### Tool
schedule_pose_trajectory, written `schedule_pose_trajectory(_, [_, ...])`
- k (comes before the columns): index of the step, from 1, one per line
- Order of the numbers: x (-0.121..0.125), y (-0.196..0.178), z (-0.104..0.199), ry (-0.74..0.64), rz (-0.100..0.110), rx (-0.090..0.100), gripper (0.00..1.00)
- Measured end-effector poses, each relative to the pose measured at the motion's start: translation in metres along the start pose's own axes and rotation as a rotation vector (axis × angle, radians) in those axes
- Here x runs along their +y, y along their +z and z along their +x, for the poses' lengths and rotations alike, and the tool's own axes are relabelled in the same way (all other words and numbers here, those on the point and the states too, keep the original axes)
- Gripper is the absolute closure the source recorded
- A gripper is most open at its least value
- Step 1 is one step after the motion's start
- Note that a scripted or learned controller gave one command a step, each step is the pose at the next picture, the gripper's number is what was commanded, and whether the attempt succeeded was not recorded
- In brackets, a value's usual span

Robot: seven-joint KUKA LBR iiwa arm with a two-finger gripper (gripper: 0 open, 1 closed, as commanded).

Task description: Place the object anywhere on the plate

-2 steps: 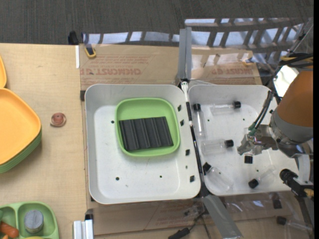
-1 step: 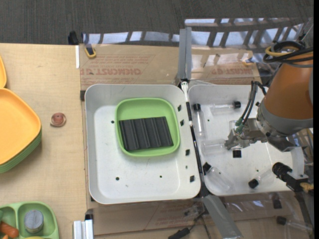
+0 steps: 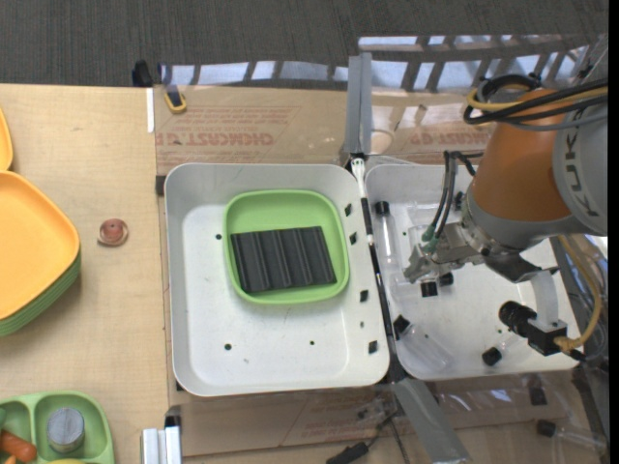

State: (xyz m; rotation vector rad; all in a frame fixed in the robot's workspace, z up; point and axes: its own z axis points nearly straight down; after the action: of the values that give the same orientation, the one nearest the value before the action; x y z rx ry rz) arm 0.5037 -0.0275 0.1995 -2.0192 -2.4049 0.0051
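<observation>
One dark ribbed slab (image 3: 287, 258) already lying flat on one green plate (image 3: 285, 246), inside the left of two white bins (image 3: 198, 288). Placement apparently done; only withdrawal left. One hand (image 3: 427, 264) low over the right bin (image 3: 464, 332), well apart; open or closed, cannot tell.

Dark grey carpet floor (image 3: 290, 17) behind a wooden bench (image 3: 77, 143) (pale plywood).

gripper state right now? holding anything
gripper: low over the right bin, apart from the green plate and the dark ridged object on it; open or shut cannot be told.
</observation>
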Motion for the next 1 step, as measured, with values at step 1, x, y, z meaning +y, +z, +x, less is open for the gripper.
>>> schedule_pose_trajectory(1, [0.0444, 0.0092, 0.0370, -0.137, -0.001, 0.000, 1.00])
